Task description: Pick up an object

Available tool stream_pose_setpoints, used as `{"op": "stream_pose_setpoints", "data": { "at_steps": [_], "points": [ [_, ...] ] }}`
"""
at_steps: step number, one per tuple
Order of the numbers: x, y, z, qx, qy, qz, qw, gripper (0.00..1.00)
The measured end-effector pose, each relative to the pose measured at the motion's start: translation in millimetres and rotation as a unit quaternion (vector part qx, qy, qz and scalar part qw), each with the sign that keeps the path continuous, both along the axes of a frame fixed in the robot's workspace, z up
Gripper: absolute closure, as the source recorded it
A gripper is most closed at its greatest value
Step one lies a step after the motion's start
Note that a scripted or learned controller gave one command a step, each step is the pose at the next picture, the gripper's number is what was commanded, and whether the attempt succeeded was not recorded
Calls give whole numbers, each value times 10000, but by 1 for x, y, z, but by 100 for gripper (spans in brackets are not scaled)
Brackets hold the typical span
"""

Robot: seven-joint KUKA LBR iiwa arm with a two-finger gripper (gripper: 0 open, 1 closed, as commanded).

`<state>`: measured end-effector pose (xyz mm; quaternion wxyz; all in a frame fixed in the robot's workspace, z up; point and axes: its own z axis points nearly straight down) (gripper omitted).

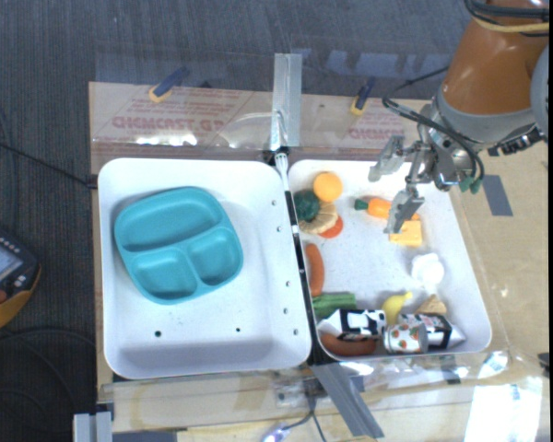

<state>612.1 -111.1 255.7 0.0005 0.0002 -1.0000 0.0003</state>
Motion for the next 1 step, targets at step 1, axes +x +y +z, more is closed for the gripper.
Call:
{"op": "stream_pose_setpoints", "data": {
  "at_steps": [1],
  "points": [
    [55,1,-156,-5,-3,502,9987,0]
  ]
}}
